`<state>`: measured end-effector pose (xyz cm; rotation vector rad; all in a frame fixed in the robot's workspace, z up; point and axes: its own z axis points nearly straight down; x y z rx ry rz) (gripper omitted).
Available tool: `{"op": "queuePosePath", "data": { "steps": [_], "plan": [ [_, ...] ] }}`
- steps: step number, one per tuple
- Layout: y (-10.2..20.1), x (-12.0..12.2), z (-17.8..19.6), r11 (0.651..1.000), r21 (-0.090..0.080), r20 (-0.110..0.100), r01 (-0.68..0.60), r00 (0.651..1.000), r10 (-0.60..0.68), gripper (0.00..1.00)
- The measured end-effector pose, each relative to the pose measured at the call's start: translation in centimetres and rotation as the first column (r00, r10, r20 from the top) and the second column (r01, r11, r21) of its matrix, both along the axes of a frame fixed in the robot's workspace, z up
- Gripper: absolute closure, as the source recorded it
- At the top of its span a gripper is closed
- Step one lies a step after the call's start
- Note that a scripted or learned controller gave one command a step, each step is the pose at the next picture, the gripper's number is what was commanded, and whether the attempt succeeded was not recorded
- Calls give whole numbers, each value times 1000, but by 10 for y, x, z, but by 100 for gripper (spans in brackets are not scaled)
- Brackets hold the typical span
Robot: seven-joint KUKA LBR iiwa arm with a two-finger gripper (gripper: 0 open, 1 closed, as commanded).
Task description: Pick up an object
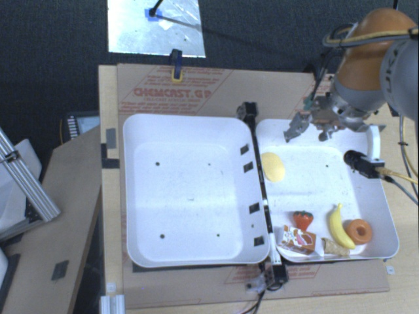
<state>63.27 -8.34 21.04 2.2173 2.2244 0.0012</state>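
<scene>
Fig.: KUKA arm w/ gripper (308, 127) poised above the far rim of the right bin (376, 205), jaws apart w/ nothing between them, presumably an approach pose prior to descent. Candidate objects all lie in this bin: yellow lemon-like piece (273, 167) nearest the gripper, just beside the divider; strawberry (302, 220), snack packet (298, 240), banana (339, 226) and orange ring (359, 231) cluster along the bin's near edge. Left bin (190, 188) adjoins on the worktop (72, 175). Lemon-like piece stands apart, prob. the easiest pick.
</scene>
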Motion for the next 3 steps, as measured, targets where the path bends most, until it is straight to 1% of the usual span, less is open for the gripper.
{"op": "queuePosePath", "data": {
  "steps": [1,2,3],
  "plan": [
    [-34,34,-127,1000,-1,-7,3,1000,-3,0],
    [-83,3,-124,1000,-2,-2,7,1000,-7,0],
    [-125,-4,-125,1000,-3,3,5,1000,-5,0]
  ]
}}
